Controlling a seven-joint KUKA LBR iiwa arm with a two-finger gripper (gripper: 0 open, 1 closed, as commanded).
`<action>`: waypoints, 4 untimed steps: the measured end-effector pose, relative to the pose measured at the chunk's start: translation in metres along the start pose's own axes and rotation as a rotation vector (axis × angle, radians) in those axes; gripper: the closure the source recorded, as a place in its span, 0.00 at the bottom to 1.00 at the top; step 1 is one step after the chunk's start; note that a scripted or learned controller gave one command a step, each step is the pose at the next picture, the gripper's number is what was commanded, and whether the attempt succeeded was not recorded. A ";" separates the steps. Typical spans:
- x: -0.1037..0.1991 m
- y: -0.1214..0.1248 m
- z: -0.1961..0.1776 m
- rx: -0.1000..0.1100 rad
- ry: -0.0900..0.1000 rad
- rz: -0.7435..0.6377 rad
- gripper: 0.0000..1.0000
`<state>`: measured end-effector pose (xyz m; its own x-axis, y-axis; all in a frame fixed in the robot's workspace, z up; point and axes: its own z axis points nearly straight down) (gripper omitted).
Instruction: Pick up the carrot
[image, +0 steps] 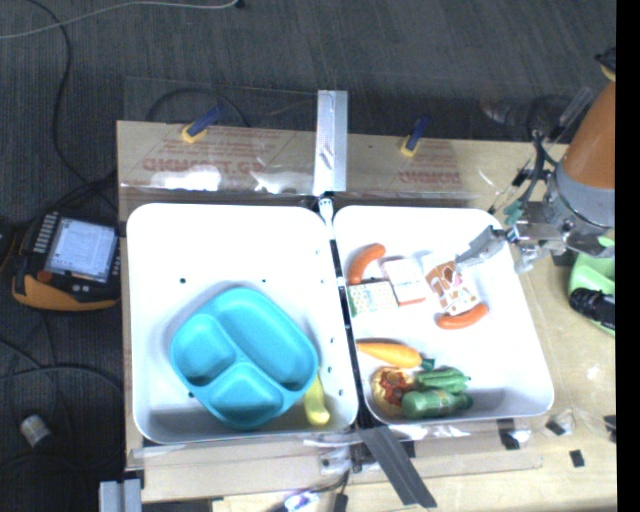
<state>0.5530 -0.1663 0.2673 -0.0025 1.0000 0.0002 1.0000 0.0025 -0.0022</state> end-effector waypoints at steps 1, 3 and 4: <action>0.043 -0.051 0.110 0.001 0.002 -0.186 0.00; 0.068 -0.060 0.160 -0.024 0.005 -0.621 1.00; 0.019 -0.066 0.115 -0.001 -0.001 -0.388 1.00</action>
<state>0.4869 -0.1477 0.1522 -0.3804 0.9248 -0.0003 0.9248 0.3804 -0.0010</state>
